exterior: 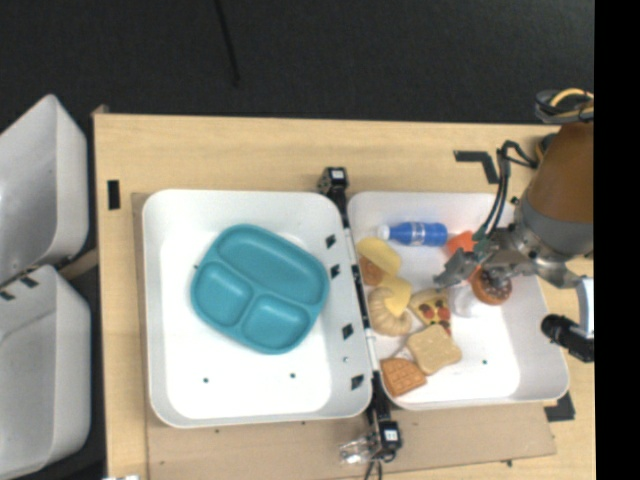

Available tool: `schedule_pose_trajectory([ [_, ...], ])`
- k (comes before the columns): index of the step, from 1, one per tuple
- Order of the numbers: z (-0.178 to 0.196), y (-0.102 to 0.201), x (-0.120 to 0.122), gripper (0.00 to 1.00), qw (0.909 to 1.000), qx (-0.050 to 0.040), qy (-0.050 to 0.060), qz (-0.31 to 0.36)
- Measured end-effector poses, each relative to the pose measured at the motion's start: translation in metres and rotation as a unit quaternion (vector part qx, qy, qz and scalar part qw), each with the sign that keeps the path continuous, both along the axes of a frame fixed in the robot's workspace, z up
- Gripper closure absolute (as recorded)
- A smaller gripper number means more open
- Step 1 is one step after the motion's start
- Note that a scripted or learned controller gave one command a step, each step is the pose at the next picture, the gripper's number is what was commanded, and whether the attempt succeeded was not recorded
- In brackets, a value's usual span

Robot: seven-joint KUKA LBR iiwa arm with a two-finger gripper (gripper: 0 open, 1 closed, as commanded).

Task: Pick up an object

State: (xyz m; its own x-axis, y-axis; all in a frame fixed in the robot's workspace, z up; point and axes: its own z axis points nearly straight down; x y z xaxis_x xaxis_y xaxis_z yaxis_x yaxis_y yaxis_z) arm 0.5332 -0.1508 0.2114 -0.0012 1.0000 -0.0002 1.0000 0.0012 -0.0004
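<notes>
The gripper (462,266) hovers in the right bin (520,368), claw state impossible to tell, beside the blue bottle (418,233), which looks light, rigid, slippery: best pinched mid-body.

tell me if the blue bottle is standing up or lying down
Lying down. The bottle rests on its side near the back wall of the right bin, long axis running left-right, beside the toy food pieces.

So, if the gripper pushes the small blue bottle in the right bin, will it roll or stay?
The blue bottle lies on its side and looks round, so it would probably roll. It seems small and plastic, likely light. Its smooth body may slip between fingers.
</notes>
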Motion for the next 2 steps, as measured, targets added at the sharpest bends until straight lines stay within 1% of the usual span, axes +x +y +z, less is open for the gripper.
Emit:
schedule_pose_trajectory([
  [1, -0.054, -0.003, -0.010, 0.00, 1.0000, -0.0003, 0.001, -0.001],
  [2, -0.106, -0.004, -0.011, 0.00, 1.0000, -0.0007, 0.001, -0.002],
])
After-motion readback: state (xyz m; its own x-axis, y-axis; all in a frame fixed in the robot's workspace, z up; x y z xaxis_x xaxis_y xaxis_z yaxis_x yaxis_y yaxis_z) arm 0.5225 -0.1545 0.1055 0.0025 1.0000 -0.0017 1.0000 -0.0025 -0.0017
